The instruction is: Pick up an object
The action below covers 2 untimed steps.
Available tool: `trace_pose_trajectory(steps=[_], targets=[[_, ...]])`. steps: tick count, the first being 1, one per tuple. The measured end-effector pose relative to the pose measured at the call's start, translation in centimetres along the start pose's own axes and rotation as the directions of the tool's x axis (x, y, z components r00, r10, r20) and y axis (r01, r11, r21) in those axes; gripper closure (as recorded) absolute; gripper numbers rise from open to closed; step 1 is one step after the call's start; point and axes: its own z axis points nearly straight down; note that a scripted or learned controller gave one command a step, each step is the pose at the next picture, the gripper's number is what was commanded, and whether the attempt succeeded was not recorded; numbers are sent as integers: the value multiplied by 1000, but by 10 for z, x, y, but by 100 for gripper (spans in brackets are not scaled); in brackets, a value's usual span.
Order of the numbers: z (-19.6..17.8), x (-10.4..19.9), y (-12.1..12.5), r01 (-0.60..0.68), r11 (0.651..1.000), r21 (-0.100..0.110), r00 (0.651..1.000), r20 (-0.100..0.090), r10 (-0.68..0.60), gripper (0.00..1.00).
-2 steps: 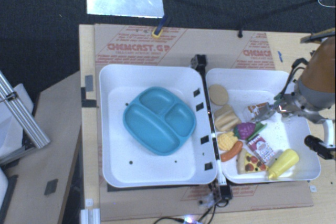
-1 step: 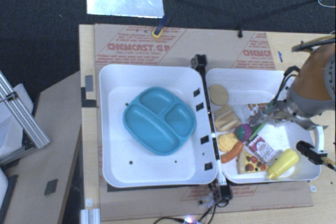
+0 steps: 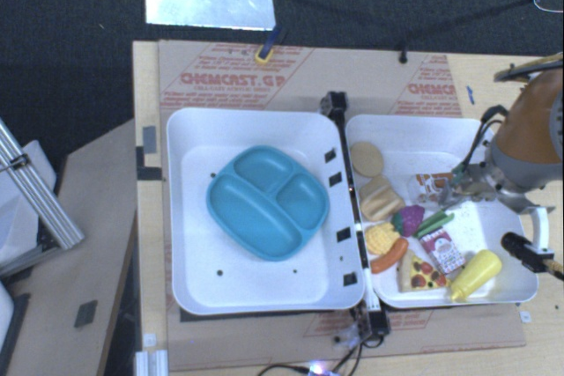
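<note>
1. Over the right bin [image 3: 507, 291], the arm [image 3: 529, 136] is reaching in from the right, its hand [image 3: 458, 186] hanging low near the bin's middle; whether the hand is open or closed cannot be told, nor whether it is gripping anything.
2. Toys are crowding the right bin's left and near parts: a tan disc [image 3: 367, 159] toward the far left, a bread piece [image 3: 380, 199] just below it, then grapes [image 3: 411, 218], corn [image 3: 382, 237] and a hot dog [image 3: 390, 255] along the left wall.
3. A green piece [image 3: 434, 224] is lying just beside the grapes, close under the hand.
4. A red carton [image 3: 445, 252], a pizza slice [image 3: 419, 276] and a yellow bottle [image 3: 476, 273] are sitting near the front rim.
5. Bare floor is showing along the right bin's far edge.
6. A blue tray [image 3: 266, 202] is lying tilted in the left bin [image 3: 189, 277], leaving bare white floor on all sides.
7. Both bins are touching along a black-clipped divider [image 3: 345, 189] on the table [image 3: 150, 216].
</note>
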Motion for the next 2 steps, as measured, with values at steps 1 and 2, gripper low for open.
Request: trace_pose_trajectory(steps=[1,2], targets=[[-43,-2,-1,1,1000,-1,1000,1,-1,100],[-86,-6,-3,1,1000,1,1000,0,-1,100]])
